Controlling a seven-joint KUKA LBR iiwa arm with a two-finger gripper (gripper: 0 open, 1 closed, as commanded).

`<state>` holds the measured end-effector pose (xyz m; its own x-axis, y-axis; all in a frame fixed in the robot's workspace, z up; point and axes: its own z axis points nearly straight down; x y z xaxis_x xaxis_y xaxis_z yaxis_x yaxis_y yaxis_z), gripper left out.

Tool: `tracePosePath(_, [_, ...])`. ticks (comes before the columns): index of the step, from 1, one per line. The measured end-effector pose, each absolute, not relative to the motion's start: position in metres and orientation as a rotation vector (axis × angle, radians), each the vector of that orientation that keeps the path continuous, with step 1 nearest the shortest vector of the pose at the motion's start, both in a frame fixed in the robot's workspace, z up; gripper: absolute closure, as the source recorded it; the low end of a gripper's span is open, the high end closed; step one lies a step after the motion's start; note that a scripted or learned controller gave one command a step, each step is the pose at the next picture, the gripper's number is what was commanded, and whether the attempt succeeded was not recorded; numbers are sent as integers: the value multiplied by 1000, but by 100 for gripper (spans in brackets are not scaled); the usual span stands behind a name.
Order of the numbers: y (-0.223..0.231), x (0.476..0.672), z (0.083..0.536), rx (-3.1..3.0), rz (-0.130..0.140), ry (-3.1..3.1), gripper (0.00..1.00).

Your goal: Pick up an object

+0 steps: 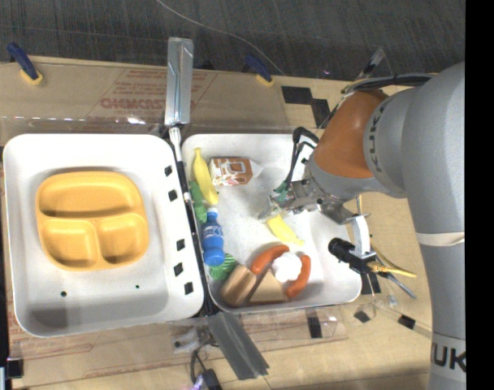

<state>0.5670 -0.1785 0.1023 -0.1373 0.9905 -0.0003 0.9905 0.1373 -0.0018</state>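
Claw hangs low at centre-right of the frame inside the right bin, grip state impossible to tell, just above a yellow wedge. Lower down sits a red ring; far left, a yellow tray.

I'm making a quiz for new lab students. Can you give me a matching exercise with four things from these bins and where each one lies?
Things:
1. yellow divided tray
2. blue bottle
3. small brown carton
4. gripper

Places:
a. along the right bin's left wall
b. near the right bin's far edge
c. in the left bin
d. over the middle of the right bin, by a yellow piece

Pairs: 1-c, 2-a, 3-b, 4-d
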Motion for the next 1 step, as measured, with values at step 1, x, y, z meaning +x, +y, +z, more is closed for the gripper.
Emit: tracePosePath(1, [-56,560,195,-2225,-8,-2219,100])
